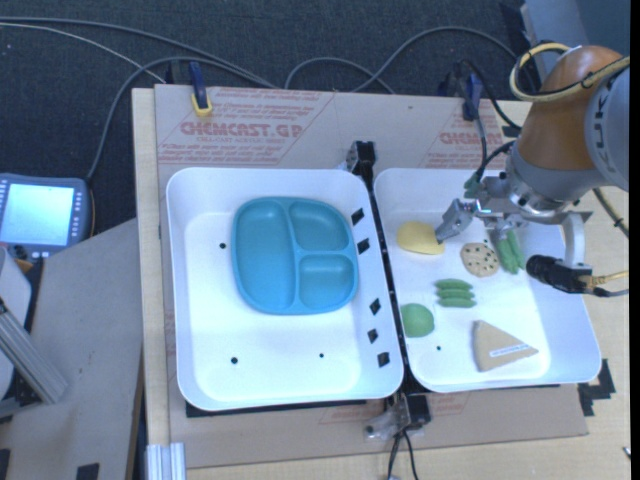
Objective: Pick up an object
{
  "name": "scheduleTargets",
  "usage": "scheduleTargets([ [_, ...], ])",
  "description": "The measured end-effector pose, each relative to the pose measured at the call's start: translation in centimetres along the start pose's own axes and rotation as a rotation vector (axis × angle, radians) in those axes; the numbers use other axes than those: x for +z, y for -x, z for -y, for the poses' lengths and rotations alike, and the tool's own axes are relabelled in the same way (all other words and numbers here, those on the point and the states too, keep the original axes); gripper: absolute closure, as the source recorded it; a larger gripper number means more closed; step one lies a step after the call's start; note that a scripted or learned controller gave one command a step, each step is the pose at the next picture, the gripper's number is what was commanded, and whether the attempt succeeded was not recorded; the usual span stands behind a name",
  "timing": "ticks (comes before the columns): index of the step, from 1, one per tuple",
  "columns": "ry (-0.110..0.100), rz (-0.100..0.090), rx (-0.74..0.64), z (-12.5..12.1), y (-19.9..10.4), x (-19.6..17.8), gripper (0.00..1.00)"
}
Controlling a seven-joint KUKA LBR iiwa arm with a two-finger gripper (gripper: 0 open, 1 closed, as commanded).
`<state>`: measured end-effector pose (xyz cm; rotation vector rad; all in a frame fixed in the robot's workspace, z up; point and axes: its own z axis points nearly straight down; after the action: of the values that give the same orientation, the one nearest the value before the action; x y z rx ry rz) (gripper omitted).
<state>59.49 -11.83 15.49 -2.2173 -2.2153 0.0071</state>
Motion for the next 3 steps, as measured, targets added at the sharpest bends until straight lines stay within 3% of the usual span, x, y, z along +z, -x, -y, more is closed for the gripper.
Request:
scheduleTargets([
  [1,0.0,-0.001,-0.001,0.2,0.0,6.4,0.0],
  [2,0.008,0.001,-0.001,0.1,0.0,6.7,0.0],
  [3,0.017,0.006,0.0,-0.1,0.2,5.5,1.0],
])
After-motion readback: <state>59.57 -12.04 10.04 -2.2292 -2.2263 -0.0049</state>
